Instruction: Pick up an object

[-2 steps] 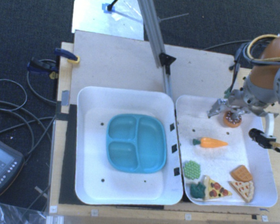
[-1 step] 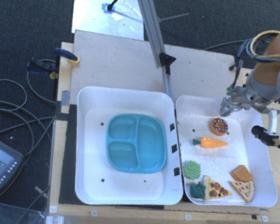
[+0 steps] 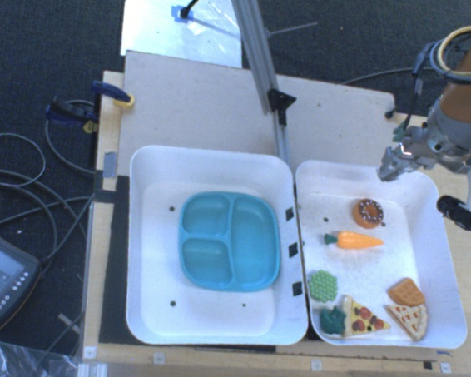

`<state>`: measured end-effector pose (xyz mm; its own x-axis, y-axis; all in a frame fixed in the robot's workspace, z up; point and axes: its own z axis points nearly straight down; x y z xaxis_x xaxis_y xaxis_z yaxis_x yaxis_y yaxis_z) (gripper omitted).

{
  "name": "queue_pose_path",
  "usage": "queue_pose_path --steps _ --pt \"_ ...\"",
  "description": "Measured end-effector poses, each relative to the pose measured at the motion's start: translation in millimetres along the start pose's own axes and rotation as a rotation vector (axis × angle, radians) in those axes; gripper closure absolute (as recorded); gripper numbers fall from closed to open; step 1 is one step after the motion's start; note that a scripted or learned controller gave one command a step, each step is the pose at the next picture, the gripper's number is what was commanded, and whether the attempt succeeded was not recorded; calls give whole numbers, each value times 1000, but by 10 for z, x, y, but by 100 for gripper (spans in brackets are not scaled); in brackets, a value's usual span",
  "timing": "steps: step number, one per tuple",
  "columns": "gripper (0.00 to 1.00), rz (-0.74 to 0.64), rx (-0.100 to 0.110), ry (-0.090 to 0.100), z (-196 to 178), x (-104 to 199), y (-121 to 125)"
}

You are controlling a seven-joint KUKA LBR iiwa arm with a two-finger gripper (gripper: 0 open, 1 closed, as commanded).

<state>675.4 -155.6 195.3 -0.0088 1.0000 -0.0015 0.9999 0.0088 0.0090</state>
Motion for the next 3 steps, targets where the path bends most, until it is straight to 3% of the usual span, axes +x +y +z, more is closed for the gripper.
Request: queue_pose_path --steps 1,3 --pt "100 0 0 -1 -557 -2 25" --pt "100 -1 11 3 -421 874 -590"
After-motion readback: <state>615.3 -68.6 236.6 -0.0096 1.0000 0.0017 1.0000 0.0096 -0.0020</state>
